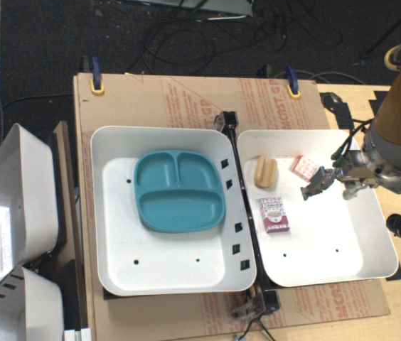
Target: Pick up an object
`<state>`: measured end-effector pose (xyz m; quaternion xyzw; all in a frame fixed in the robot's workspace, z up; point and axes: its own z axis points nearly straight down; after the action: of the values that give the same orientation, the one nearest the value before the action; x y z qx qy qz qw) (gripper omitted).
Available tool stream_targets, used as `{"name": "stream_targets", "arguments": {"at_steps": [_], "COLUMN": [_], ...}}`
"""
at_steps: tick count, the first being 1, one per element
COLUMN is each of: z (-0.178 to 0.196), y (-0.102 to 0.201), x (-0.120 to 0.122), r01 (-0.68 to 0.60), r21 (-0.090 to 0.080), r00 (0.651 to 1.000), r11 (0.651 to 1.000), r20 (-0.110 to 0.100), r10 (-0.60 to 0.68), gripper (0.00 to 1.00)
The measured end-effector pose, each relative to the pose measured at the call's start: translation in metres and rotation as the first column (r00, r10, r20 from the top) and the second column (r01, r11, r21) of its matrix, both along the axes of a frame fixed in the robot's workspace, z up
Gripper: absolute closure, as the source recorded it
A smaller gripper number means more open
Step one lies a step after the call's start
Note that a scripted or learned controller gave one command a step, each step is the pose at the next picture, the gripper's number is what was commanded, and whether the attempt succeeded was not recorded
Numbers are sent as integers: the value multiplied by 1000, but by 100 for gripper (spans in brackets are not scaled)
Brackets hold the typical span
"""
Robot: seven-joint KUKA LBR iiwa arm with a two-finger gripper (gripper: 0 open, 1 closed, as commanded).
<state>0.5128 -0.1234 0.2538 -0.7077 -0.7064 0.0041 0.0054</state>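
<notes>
In the right bin (328, 261) lie three objects: a tan bread-like roll (265, 171) near the left wall, a small pink-and-white carton (274, 214) below it, and a small pink-and-white packet (304, 166) toward the back. My gripper (317, 184) hangs over the right bin, just right of and slightly below the packet, its dark fingers pointing left. Nothing shows between the fingers. The grey arm with its orange band (399, 112) comes in from the right.
The left bin (115, 261) holds a teal divided plate (180, 190). A black divider with clips (239, 212) runs between the bins. Both bins rest on a cardboard sheet (186, 98). White containers (15, 204) stand off the bench at the left.
</notes>
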Motion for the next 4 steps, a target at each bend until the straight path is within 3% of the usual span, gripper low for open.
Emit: {"name": "stream_targets", "arguments": {"at_steps": [1,4], "z": [7,-154], "y": [0,-10], "x": [2,-3], "r01": [-3,1], "r21": [-2,-1], "r00": [1000,1000], "r11": [1000,1000], "r20": [13,13], "r10": [3,-1], "gripper": [0,0]}}
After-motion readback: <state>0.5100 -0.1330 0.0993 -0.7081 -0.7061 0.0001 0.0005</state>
